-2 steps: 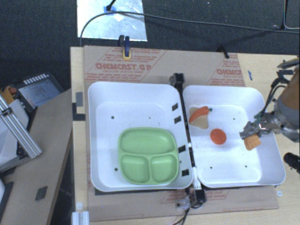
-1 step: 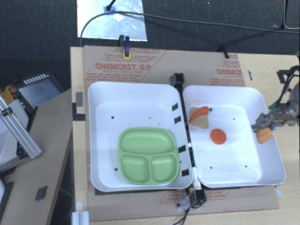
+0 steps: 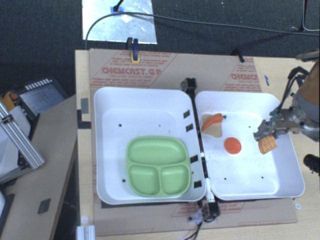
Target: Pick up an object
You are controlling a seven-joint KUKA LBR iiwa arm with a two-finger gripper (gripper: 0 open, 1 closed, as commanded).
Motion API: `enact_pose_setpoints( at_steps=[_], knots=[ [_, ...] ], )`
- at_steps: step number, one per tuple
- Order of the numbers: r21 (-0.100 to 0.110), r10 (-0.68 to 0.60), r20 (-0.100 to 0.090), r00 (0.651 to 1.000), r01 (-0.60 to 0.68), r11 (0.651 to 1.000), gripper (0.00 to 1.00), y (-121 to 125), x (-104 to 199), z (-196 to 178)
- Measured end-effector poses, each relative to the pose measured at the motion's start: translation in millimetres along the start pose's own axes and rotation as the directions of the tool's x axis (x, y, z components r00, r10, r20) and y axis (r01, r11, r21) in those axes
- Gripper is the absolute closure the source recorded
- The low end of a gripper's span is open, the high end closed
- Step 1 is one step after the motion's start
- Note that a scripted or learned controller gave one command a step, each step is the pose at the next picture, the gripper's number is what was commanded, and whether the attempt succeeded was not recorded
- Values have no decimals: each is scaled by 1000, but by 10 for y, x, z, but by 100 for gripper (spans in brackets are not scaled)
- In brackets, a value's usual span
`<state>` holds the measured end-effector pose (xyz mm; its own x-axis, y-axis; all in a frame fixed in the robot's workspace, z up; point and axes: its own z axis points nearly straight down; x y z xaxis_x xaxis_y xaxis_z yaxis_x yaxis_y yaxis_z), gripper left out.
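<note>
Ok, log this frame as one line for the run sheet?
arm: over right bin | gripper at waffle piece, grasp unclear | orange ball, carrot in right bin | green tray in left bin

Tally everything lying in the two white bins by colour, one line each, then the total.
Green: 1, the divided tray in the left bin
Orange-red: 2, the carrot-shaped piece and the round ball, both in the right bin
Tan: 2, the wedge and the waffle piece
Total: 5
</note>
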<state>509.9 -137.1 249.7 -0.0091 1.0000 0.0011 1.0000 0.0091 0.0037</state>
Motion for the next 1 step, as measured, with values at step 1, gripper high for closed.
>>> enact_pose_setpoints(
  at_steps=[1],
  knots=[
    [2,-1,-1,1000,1,1000,100,46,594,118]
  ],
)
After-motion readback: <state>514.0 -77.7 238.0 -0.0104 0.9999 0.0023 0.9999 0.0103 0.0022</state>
